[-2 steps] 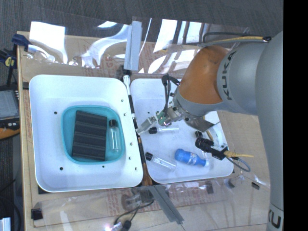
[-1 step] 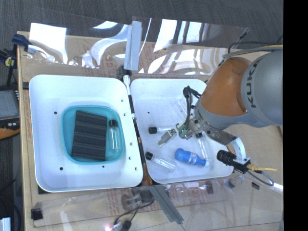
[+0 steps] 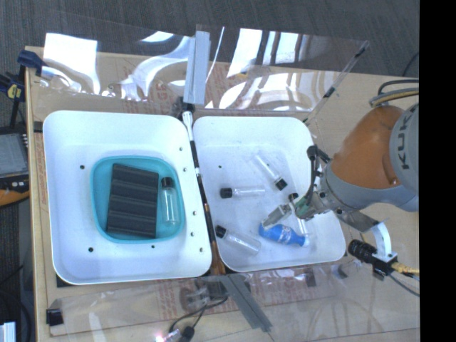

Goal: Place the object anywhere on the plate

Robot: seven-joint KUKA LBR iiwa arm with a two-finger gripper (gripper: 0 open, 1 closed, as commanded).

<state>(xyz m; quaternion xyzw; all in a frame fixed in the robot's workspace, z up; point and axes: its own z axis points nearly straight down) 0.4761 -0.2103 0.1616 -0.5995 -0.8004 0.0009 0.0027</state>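
Observation:
A teal plate (image 3: pixel 100 180) lies in the left bin (image 3: pixel 64 141). On it rest a dark ribbed block (image 3: pixel 133 200) and a clear vial with a black cap (image 3: pixel 169 202). My gripper (image 3: pixel 288 223) hangs low in the right bin (image 3: pixel 235 137), near its front right corner. Its fingers are spread, and nothing shows between them. A blue tube-like object (image 3: pixel 286 234) lies just under and in front of the gripper, close to it; I cannot tell if they touch.
Three clear black-capped vials lie in the right bin: one at the back (image 3: pixel 269 169), one in the middle (image 3: pixel 242 191), one near the front left (image 3: pixel 238 241). The rims between the bins (image 3: pixel 194 184) separate the gripper from the plate.

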